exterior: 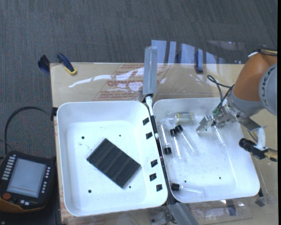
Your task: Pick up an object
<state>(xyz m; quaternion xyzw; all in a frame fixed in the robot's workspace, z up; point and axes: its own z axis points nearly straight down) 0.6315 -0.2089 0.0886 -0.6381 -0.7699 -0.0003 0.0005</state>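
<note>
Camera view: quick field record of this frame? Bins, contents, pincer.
left bin: holds a dark ribbed panel, lying flat and skewed
right bin: several clear tubes with black caps, scattered, mostly on its left side
pincer: low over the right bin's upper middle, near the tubes
grasp: cannot tell from this view
arm: reaches in from the right
off bench: handheld controller, lower left

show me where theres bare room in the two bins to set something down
Left bin: free floor all around the dark ribbed panel, widest along its back. Right bin: bare in the front right, between the front tube and the rim. Crowded: its back left, where clear tubes lie beside the gripper.
</note>
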